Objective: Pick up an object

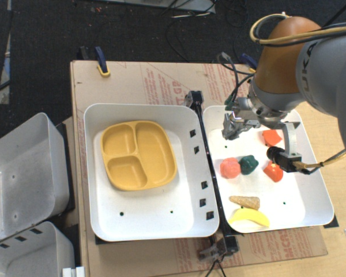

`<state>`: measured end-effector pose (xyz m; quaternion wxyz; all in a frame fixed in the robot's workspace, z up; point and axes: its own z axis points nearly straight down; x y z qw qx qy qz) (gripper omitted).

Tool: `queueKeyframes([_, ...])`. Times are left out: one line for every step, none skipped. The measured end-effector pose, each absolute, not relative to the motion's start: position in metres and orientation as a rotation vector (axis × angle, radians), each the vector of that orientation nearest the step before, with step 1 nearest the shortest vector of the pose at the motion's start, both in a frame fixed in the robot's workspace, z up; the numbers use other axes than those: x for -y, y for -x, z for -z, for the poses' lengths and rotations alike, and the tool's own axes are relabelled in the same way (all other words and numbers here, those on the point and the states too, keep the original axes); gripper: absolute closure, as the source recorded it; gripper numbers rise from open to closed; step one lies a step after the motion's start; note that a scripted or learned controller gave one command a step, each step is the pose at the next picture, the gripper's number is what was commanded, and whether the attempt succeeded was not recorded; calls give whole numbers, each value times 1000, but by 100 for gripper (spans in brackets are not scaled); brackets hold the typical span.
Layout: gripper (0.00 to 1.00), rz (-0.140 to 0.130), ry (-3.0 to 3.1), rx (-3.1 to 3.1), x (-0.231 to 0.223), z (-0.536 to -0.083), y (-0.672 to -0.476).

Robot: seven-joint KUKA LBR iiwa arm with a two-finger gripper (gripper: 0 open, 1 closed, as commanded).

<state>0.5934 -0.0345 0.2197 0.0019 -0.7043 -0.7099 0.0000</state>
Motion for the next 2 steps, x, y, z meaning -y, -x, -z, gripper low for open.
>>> queueKeyframes([100, 2, 2213, 2230, -13, -229, -595])
queueKeyframes([100, 3, 2212, 2230, -66, -240, -590])
